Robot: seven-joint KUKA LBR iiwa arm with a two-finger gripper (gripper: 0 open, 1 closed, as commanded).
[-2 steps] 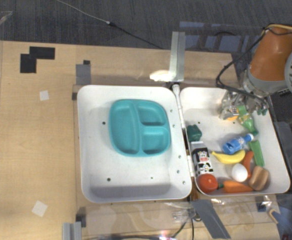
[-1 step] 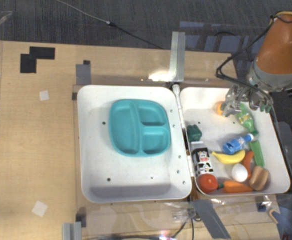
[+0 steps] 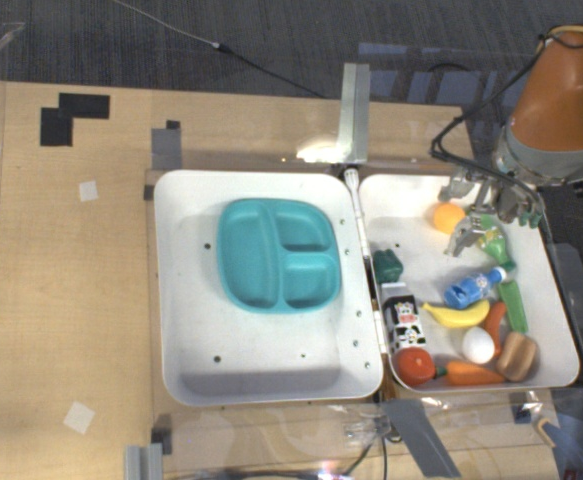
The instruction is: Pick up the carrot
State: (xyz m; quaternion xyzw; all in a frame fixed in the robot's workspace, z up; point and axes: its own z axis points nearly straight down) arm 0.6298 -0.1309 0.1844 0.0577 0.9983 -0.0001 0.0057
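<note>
The carrot is a long orange piece lying flat along the front wall of the right bin, between a red tomato and a brown bread roll. My gripper hangs over the back part of the same bin, well behind the carrot and apart from it. It is just right of an orange fruit and above a light green item. Nothing of the carrot is near the gripper.
The right bin also holds a blue bottle, a banana, a white egg, a green cucumber, a dark green piece and a black-and-white box. The left bin holds a teal divided plate.
</note>
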